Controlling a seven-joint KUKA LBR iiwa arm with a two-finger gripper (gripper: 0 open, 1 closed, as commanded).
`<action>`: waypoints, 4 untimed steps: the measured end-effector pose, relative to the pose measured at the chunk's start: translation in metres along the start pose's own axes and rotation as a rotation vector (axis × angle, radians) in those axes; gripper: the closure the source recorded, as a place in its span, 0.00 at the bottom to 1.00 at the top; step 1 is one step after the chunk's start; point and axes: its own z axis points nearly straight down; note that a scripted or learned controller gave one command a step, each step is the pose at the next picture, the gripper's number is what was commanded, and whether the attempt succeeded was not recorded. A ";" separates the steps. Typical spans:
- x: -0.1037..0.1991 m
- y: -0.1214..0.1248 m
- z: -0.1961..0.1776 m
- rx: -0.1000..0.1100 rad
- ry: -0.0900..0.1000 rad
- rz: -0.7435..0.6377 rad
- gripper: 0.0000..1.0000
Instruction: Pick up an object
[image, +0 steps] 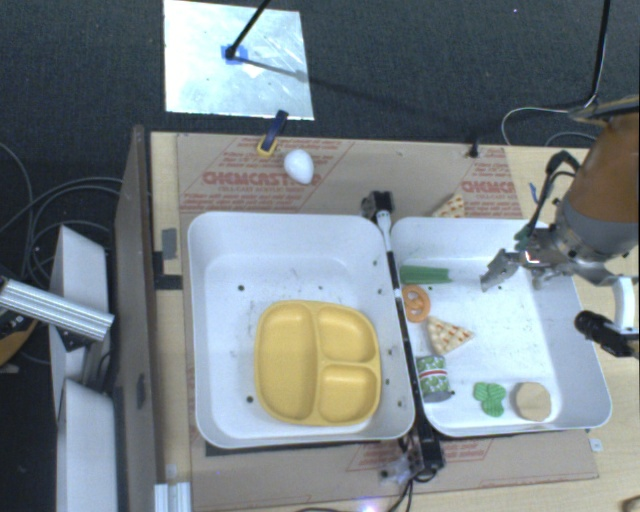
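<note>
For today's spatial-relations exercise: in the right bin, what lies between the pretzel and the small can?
In the camera view, a triangular cracker-like wedge lies between the pretzel above and the small can below it.

We are looking at a robotics lab: a cardboard-covered tabletop (330, 170) carries two white bins (290, 250) of toy food, loose cables (40, 215) trail over dark carpet (80, 70), and a grey robot arm (600, 200) reaches in from the right.
</note>
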 end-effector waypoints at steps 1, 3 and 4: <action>0.070 0.037 0.066 0.000 0.001 -0.006 0.00; 0.040 -0.005 0.098 -0.012 0.000 0.004 0.00; 0.001 0.099 -0.018 -0.021 -0.007 -0.003 0.00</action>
